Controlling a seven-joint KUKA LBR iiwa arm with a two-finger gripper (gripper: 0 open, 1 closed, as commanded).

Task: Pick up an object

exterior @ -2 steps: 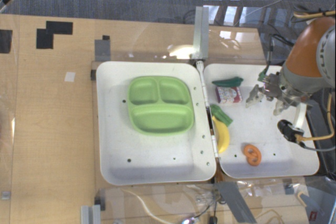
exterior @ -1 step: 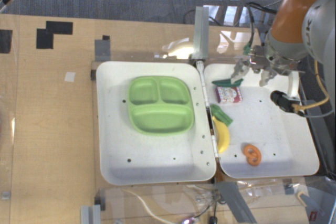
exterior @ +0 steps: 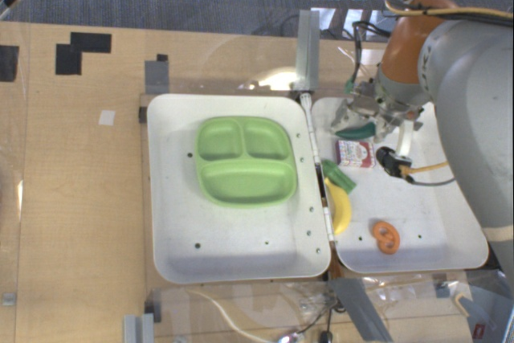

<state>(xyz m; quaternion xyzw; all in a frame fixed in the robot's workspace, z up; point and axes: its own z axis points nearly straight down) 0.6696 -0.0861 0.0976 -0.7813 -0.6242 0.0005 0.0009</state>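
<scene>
My gripper [exterior: 363,118] hangs over the far left part of the right bin [exterior: 450,229], below the orange wrist band. A small teal object [exterior: 359,129] sits right at its tip; whether it is gripped is unclear from this angle. Just in front of it lies a small red and white packet [exterior: 354,153]. A yellow banana [exterior: 341,207] with a green piece [exterior: 338,176] at its top lies along the bin's left wall. An orange pretzel-shaped toy [exterior: 386,237] rests near the bin's front.
The left bin [exterior: 173,237] holds a green divided plate [exterior: 245,161]. A metal divider [exterior: 316,173] runs between the bins. The grey arm [exterior: 474,108] covers the right bin's right side, with a black plug and yellow cable [exterior: 401,165] below the wrist.
</scene>
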